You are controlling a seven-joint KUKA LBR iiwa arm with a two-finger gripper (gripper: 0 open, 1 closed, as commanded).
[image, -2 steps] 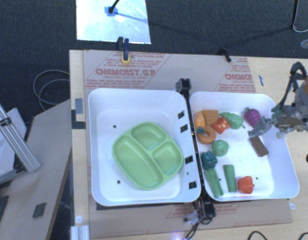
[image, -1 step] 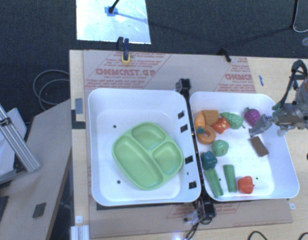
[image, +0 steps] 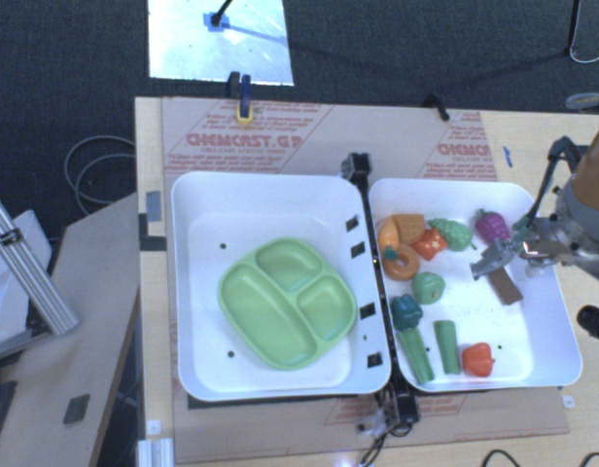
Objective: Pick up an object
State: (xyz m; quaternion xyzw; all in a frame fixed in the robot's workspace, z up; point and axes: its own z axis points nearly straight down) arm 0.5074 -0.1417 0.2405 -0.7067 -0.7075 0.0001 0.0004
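We see our grey two-finger gripper [image: 494,260] low over the right-hand shallow white bin [image: 557,358], fingers apart and empty, just above a small brown flat block [image: 507,287] lying diagonally beside the fingertips

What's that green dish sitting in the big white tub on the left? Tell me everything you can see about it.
The green plate is a pale green divided dish, seemingly smooth plastic, with rounded corners and three compartments: one long section and two smaller ones. It lies flat and face up, turned at a slant, on the floor of the left bin, towards the front. Nothing lies in it and nothing touches it apart from the bin beneath.
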